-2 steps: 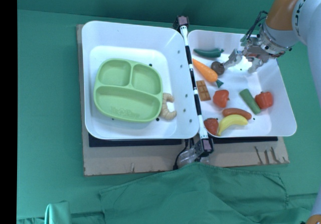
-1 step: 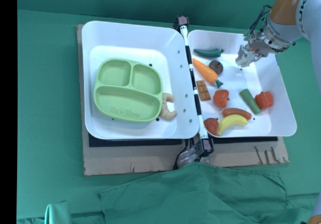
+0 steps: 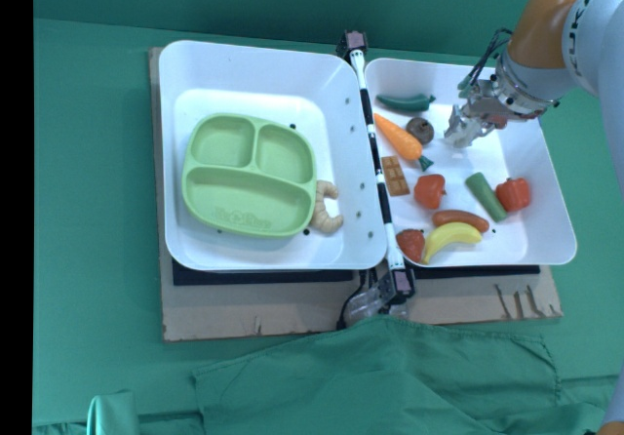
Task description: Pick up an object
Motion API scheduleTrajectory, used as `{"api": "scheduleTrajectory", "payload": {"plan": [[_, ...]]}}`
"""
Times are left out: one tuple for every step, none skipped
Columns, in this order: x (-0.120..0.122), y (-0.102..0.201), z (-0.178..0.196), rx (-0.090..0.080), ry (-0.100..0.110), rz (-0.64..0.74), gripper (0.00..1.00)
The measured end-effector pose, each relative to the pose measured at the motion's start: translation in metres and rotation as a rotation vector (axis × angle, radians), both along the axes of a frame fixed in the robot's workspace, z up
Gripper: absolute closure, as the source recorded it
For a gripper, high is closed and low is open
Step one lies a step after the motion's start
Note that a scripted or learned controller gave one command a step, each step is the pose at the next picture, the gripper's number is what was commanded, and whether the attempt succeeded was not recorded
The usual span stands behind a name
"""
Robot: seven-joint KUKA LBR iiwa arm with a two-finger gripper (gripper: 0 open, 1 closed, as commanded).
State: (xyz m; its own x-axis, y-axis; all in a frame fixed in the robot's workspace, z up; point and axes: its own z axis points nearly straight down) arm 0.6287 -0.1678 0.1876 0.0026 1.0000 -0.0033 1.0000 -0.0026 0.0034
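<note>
While the claw is hovering over the right bin, whether spread or together I cannot tell, it is approaching; descending onto a toy comes next.

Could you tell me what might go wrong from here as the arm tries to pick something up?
1. The gripper hangs over a bare patch of the right bin, between the brown ball and the cucumber; coming straight down, it may close on nothing.
2. The toys lie crowded: the sausage touches the banana, so a grab there could nudge or take both.
3. The carrot lies close to the divider, leaving little finger room.
</note>
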Motion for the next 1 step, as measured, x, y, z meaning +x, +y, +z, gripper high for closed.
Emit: {"api": "scheduleTrajectory", "payload": {"plan": [[-0.0160, 0.0021, -0.0007, -0.005, -0.017, -0.002, 1.00]]}}
